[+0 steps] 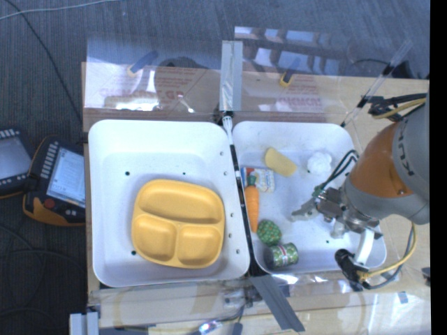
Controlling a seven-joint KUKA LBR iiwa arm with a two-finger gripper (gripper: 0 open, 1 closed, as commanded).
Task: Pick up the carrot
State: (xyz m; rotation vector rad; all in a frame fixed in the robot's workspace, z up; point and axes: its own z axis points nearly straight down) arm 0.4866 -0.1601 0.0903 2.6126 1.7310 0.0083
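Note:
The orange carrot point(252, 204) lies lengthwise along the left wall of the right bin point(328, 132), just below a small printed packet point(262, 179). My gripper point(318, 222) hangs over the middle of the right bin, to the right of the carrot and apart from it. It is open, with nothing between its fingers. The grey arm with its orange band point(377, 169) comes in from the right, over the bin's right edge.
A green round item point(269, 231) and a green can point(281, 255) lie just below the carrot. A yellow wedge point(281, 161) and a white lump point(319, 162) sit toward the back. The left bin point(105, 187) holds a yellow divided plate point(179, 222).

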